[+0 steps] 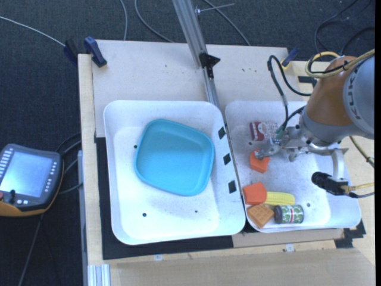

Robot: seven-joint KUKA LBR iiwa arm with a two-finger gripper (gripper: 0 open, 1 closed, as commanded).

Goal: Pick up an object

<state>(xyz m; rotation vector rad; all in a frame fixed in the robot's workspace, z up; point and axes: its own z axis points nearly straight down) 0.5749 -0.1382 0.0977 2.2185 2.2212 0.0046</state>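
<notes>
Item 1. Claw (266,152): find it over the right-hand shallow white plastic bin (342,218), at the end of the grey arm with the orange band (333,103), which enters from 3 o'clock. You see metal tips pointing toward 9 o'clock; whether they stand apart or together cannot be told from this slant, and nothing is seen clamped between them.

Item 2. Small orange plastic block (259,162): the likeliest thing to pick, in the upper left part of the right bin. It lies just beside the claw at about 7 o'clock from the tips, close enough that touching or apart cannot be settled. It is squat, with no clear long axis, so approach angle probably matters little; a short shift toward 7 o'clock and a descent looks sufficient.

Item 3. Red-and-white packet (257,130): at 11 o'clock from the claw, near it.

Item 4. Cluster at the bin's lower left corner, 6 o'clock from the claw, well apart from it: a second orange block (255,192), a yellow corn-shaped piece (280,198) with long axis running 9 to 3, a tan waffle-like piece (260,215), a small dark can lying on its side (290,214).

Item 5. Light blue rounded square plastic plate (174,157): in the left white bin (119,219), at 9 o'clock, on the table (149,70).
</notes>
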